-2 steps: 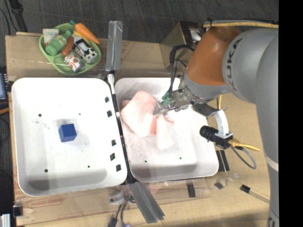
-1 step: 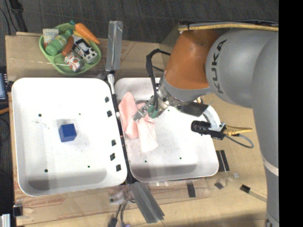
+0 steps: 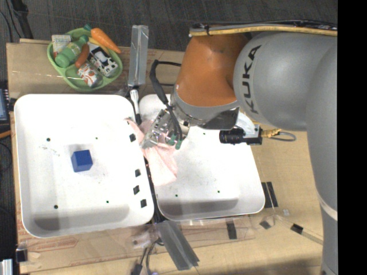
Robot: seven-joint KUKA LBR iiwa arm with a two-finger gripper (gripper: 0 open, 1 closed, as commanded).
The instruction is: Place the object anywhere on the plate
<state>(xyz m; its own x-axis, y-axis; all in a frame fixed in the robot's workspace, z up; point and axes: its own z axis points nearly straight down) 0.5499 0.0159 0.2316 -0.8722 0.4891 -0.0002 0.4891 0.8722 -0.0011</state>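
Observation:
A blue cube (image 3: 82, 160) lies in the left bin (image 3: 34, 119), left of its middle and well apart from the arm. A pale pink plate (image 3: 164, 164) rests at the left side of the right bin (image 3: 241, 171). Its far part is hidden under the gripper, and pink bits of it show at the wall between the bins. My gripper (image 3: 163, 132) hangs low over the plate's upper part, just right of that wall. The grey and orange wrist covers much of it, and I make out nothing held in it.
A green bowl (image 3: 85, 62) full of toy food stands on the bench beyond the left bin. A grey metal bar (image 3: 137, 53) lies beside it, with a white rounded thing (image 3: 149, 104) below. The arm's body covers the right bin's far half.

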